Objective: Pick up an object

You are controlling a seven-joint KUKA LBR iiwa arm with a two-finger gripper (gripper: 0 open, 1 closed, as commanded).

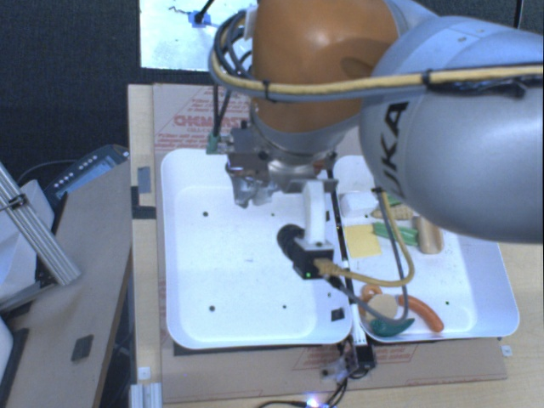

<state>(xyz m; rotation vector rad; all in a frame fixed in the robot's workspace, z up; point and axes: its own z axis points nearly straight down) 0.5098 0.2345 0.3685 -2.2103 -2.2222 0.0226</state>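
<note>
At the far left, beside the bench, a grey control unit with a row of buttons (85,170) lies on a brown side surface (85,262), with a ribbed aluminium rail (36,232) just left of it.

A brown cardboard sheet with red print (183,119) lies on the bench under both bins.

The left shallow white bin (212,266) occupies the centre-left of the scene. A few small dark specks mark its floor.

The end effector (245,185) sits above the far part of the left bin, close to that bin's far rim. Whether it is spread or pressed together cannot be told from this angle, because the wrist housing covers it.

The grey arm (459,117) enters from the right, and its orange band (314,49) sits directly above the end effector.

The right shallow white bin (472,291) touches the left bin along the shared rim. It contains the objects available for picking:
- a white rectangular block (359,202) at the far left of the bin;
- a flat yellow square (364,241) just nearer than the block;
- an elongated green piece (398,233) and a tan wooden cylinder (427,235) to the right of the square, partly under the arm;
- a beige lump (384,304), a dark green curved piece (393,326) and an orange curved piece (423,311) clustered at the near end.

All of these objects lie well apart from the end effector.
</note>
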